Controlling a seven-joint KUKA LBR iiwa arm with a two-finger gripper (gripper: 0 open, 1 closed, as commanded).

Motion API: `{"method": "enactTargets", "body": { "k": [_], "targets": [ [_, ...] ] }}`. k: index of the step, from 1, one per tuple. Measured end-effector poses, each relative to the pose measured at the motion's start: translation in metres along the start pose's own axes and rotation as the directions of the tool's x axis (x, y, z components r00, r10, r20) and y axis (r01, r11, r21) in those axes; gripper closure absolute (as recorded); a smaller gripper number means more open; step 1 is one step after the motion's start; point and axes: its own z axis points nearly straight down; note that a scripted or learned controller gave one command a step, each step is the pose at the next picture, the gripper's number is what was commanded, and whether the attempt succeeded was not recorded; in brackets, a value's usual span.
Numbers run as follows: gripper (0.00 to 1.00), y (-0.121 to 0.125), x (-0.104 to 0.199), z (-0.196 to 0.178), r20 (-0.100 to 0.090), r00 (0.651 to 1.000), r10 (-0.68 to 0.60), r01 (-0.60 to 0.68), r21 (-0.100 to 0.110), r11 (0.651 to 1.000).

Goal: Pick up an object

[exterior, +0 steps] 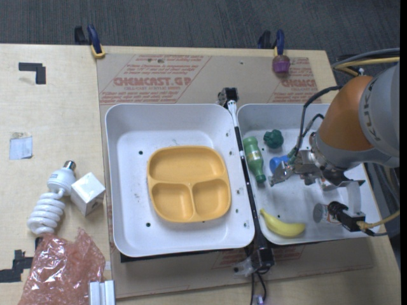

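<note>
The right bin (299,121) holds a green bottle (254,159) lying along its left wall, a dark green lump (273,138) behind it, a small blue object (278,164) and a yellow banana (283,226) near the front wall. My gripper (282,172) reaches in from the right and sits low over the bin, its tip right at the blue object and just right of the bottle. The grey arm and its orange band (343,122) hide the bin's right part.
The left bin (121,170) carries a yellow divided plate (189,183). Left of the bins on the bench lie a spiral light bulb (51,202), a white cube (88,193) and crumpled pink wrap (57,269). A purple item (281,63) sits behind the right bin.
</note>
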Motion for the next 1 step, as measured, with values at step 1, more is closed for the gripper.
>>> {"method": "enactTargets", "body": {
  "k": [1],
  "targets": [
    [0.00,-0.0245,0.0082,0.0197,-0.003,1.000,0.004,-0.004,0.002,1.000]
  ]
}}
